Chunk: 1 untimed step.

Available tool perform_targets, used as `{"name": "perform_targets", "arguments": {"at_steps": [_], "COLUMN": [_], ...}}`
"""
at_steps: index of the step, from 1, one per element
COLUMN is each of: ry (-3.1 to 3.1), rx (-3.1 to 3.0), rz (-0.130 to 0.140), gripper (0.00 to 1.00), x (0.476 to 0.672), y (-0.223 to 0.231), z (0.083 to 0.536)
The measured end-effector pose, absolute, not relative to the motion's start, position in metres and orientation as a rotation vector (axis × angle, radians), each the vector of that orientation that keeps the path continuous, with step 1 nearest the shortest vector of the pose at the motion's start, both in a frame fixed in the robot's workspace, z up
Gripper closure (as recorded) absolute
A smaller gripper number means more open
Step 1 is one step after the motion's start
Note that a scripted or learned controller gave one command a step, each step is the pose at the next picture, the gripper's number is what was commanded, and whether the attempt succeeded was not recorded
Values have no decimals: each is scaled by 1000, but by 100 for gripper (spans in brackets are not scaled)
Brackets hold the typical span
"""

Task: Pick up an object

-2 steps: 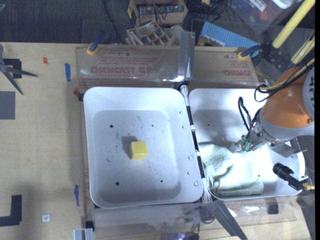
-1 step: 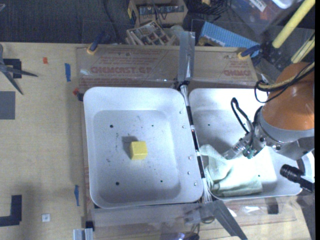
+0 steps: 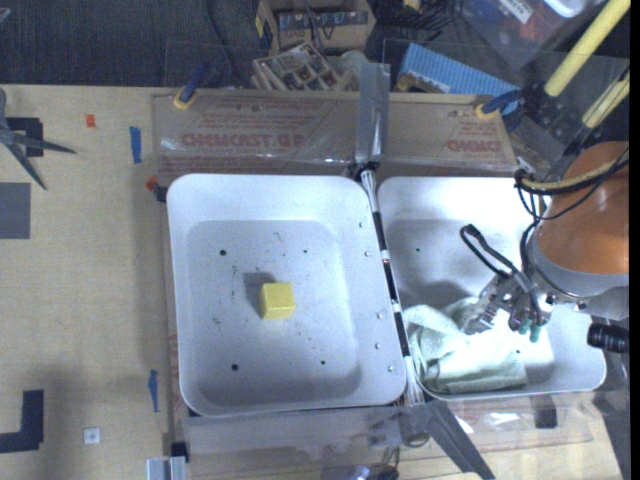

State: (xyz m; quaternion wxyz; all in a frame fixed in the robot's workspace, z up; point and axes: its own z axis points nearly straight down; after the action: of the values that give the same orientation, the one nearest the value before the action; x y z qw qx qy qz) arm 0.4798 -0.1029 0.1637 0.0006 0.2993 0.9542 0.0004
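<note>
A yellow cube (image 3: 278, 300) lies near the centre of the left bin (image 3: 200, 218), clear of its walls. In the right bin (image 3: 430, 208), a crumpled pale cloth (image 3: 470, 360) sits against the front-left corner. The end effector (image 3: 505, 313) hangs just above the cloth; whether it is clenched or released cannot be told, its tip being blurred. The arm (image 3: 590, 233) is cut off at the frame's right edge.

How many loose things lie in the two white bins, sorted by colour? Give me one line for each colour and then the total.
Yellow: 1, the yellow block in the left bin.
Pale whitish-green: 1, the crumpled cloth in the right bin, lying under the gripper.
Total: 2
</note>
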Motion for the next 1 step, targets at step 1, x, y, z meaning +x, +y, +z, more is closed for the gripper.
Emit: {"name": "perform_targets", "arguments": {"at_steps": [1], "ry": [2655], "rx": [1669], "rz": [1], "gripper": [100], "x": [526], "y": [-119], "z": [174]}}
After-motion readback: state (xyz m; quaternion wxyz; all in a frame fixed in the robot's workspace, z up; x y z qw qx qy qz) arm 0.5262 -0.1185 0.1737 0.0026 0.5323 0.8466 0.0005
